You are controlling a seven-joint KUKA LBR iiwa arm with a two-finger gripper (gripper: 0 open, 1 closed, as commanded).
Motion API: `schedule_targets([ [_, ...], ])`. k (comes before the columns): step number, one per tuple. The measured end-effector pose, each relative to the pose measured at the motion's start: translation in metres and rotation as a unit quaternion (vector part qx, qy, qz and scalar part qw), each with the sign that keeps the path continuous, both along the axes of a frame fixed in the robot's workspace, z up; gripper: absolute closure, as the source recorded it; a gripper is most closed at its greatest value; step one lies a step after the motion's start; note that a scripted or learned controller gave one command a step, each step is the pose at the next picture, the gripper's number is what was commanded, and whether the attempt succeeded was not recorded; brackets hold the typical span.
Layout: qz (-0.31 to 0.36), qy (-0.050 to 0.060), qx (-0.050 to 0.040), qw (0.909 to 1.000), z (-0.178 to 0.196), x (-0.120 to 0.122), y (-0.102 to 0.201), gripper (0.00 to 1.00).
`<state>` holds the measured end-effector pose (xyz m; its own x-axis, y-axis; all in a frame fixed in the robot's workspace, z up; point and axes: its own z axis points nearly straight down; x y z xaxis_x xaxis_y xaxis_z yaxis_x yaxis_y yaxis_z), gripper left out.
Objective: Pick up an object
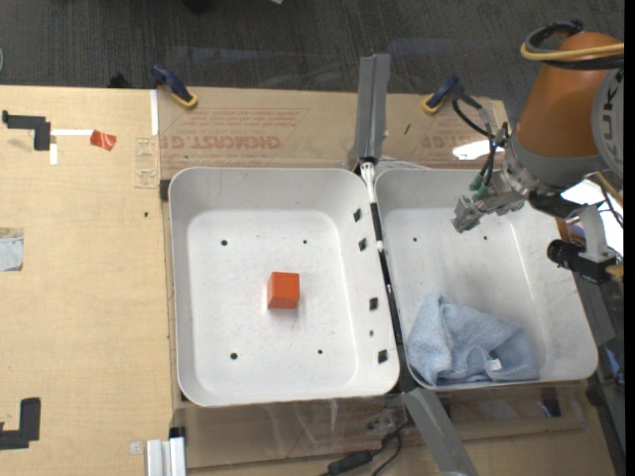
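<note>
An orange-red block (284,291) lies near the middle of the left bin (198,266). A crumpled light-blue cloth (466,343) rests in the front part of the right bin (556,305). My gripper (469,216) hangs over the back of the right bin, well behind the cloth and far right of the block. Nothing shows between its tips.
A grey divider post (372,107) stands at the back between the bins. Blue-and-yellow clamps (174,85) hold the cardboard sheet behind them. The arm's orange band (566,97) and cables crowd the back right corner. A wooden panel (69,266) lies left of the bins.
</note>
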<state>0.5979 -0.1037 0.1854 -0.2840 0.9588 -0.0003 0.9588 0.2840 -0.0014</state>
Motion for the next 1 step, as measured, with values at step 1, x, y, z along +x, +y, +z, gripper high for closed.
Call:
schedule_targets([
  [1, -0.165, 0.0, -0.0008, 0.9862, 0.1064, 0.0028, 0.0671, 1.0],
])
